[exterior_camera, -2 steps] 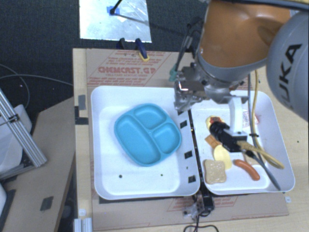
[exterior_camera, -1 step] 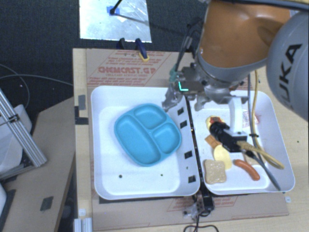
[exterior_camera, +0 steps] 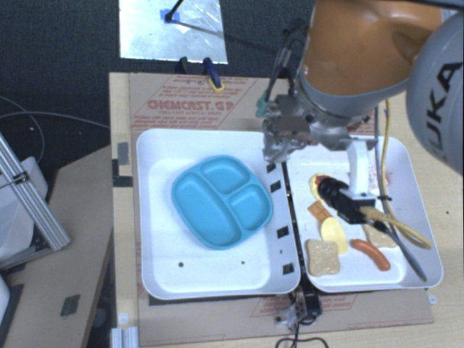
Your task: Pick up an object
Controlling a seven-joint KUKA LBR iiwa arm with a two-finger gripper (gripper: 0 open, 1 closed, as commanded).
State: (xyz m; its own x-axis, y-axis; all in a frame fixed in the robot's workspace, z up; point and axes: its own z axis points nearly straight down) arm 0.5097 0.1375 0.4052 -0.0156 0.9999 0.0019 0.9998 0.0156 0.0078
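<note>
Camera view: claw (exterior_camera: 279, 151) over bins' shared wall, grip state unclear; blue tray (exterior_camera: 221, 201) mid left bin (exterior_camera: 156, 194), margins open.

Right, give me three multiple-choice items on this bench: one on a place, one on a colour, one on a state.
1. Where does the blue divided plastic plate lie?
A. left white bin
B. right white bin
C. on the cardboard outside the bins

2. What colour is the small sausage-shaped toy in the right bin?
A. green
B. orange-red
C. purple

3. How does the blue plate sit?
A. propped on edge
B. flat, compartments facing up
C. upside down

Answers: 1 A, it rests on the left bin's floor. 2 B, it is orange-red beside the tan square cracker toy. 3 B, its three hollows show.
</note>
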